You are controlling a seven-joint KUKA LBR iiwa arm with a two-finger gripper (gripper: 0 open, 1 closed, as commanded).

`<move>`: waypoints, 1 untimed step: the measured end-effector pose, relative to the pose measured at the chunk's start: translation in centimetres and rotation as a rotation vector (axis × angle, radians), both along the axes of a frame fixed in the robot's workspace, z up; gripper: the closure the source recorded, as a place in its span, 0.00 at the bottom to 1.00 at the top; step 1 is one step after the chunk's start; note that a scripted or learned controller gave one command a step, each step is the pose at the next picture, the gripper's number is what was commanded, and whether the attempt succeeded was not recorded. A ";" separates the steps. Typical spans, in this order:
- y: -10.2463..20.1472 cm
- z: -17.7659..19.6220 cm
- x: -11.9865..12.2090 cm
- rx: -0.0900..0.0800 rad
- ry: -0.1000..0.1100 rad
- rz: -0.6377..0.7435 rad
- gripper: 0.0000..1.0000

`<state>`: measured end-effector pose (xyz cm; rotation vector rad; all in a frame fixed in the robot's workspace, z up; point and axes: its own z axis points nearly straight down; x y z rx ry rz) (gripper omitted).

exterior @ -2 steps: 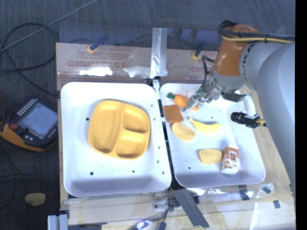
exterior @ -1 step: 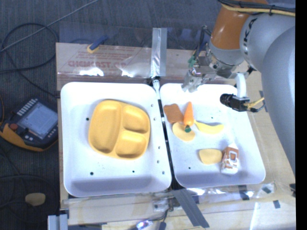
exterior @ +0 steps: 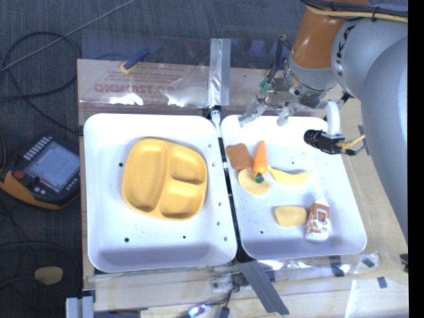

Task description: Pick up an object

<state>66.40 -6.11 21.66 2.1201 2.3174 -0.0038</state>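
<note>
My gripper [exterior: 266, 116] hangs over the far edge of the right bin [exterior: 344, 197]; its two fingers stand apart, open, with nothing between them. Just in front of it lie a brown wedge [exterior: 238, 156] and an orange carrot [exterior: 260, 156], the carrot's tip resting on a pale yellow disc [exterior: 254, 184]. A yellow banana [exterior: 290, 176] lies to the right of the disc. Nearer the front sit a yellow lump [exterior: 290, 216] and a small white-and-brown carton [exterior: 318, 220].
The left bin [exterior: 99, 230] holds a yellow divided tray [exterior: 164, 177]. A black part [exterior: 319, 140] on the arm juts over the right bin's far right corner. A handheld controller [exterior: 43, 171] lies on the floor at left.
</note>
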 end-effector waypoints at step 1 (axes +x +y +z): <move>-4.5 -5.1 0.4 -0.001 0.002 0.085 0.00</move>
